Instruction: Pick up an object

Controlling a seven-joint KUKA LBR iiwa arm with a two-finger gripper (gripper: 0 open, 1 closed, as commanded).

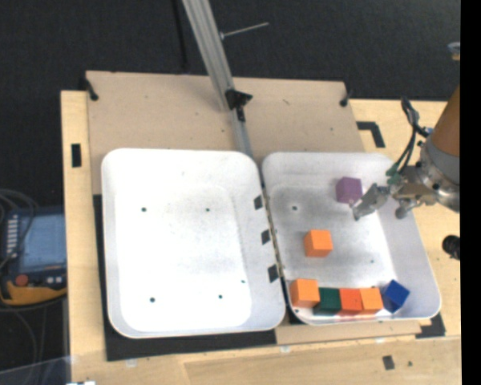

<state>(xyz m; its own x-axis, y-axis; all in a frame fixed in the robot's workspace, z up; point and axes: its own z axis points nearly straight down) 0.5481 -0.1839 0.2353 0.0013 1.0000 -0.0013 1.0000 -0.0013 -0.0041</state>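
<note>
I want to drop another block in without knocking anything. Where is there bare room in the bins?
The left bin floor is bare from wall to wall. In the right bin, there is room between the purple block and the left wall, and around the lone orange block. It is crowded along the near wall, where the row of blocks sits, and by the gripper.

Even, diffuse overhead light fills the scene. The two white bins (184, 239) are bright, nearly washed out, with faint grey smudges. Shadows are soft and short. The picture is slightly soft and grainy, and the dark floor (80, 22) loses detail.
</note>
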